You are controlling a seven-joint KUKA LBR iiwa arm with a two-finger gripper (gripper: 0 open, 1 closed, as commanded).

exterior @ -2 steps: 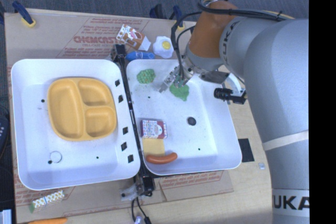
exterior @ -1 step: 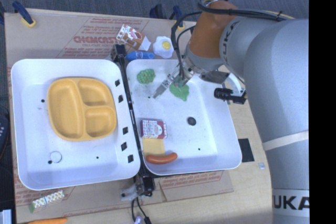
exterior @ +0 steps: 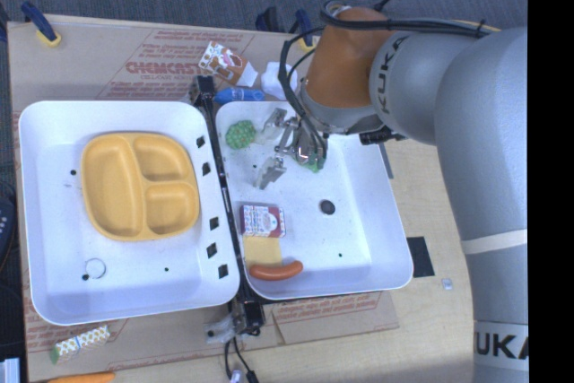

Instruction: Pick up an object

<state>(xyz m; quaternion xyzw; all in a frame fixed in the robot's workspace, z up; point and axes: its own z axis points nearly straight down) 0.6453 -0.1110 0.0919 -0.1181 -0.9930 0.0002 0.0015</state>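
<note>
My gripper (exterior: 289,159) hangs over the upper middle of the right bin (exterior: 377,229), under the orange band of the arm. A green, knobbly round object (exterior: 239,134) lies just to its left, near the bin's top left corner. Lower in the same bin lie a red and white packet (exterior: 262,220), a yellow block (exterior: 262,248) and a red sausage (exterior: 275,270) along the front left. A small dark disc (exterior: 327,207) sits below and to the right of the gripper. I see nothing clearly held.
The left bin (exterior: 45,220) holds a yellow divided plate (exterior: 139,186) and a small clear ring (exterior: 94,267). Behind the bins lie a blue object (exterior: 240,94) and a snack packet (exterior: 221,60). A blue clamp (exterior: 40,22) grips the bench's far left corner.
</note>
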